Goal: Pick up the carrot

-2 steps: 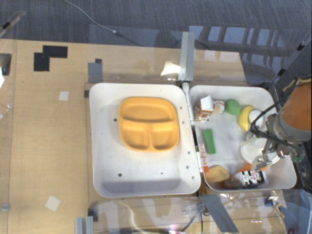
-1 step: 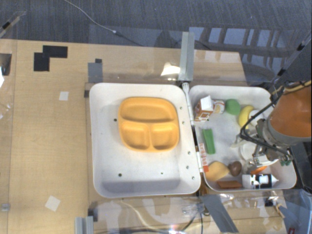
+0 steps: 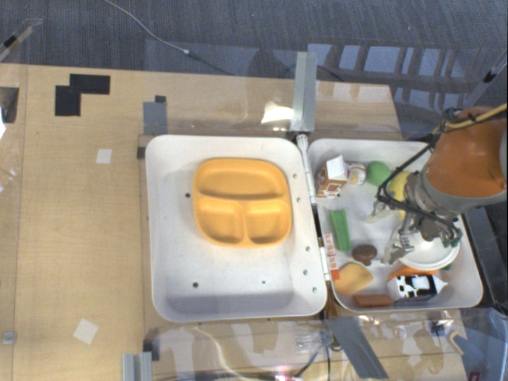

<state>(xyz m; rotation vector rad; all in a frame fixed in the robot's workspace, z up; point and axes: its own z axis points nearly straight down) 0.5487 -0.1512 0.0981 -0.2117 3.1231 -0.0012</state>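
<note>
Orange-tan piece, probably the carrot (image 3: 354, 277), lay in the right bin (image 3: 474, 292) near its lower-left corner, left of and below the jaws (image 3: 401, 246), whose spread I couldn't tell; long axis unclear.

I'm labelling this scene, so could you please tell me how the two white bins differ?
The left bin holds one thing, a yellow divided tray near its middle, with much bare floor around it; the right bin is crowded with small items, including a green stick and a brown disc. The gripper is over the right bin, not the left. Both are shallow, white and round-cornered.
</note>
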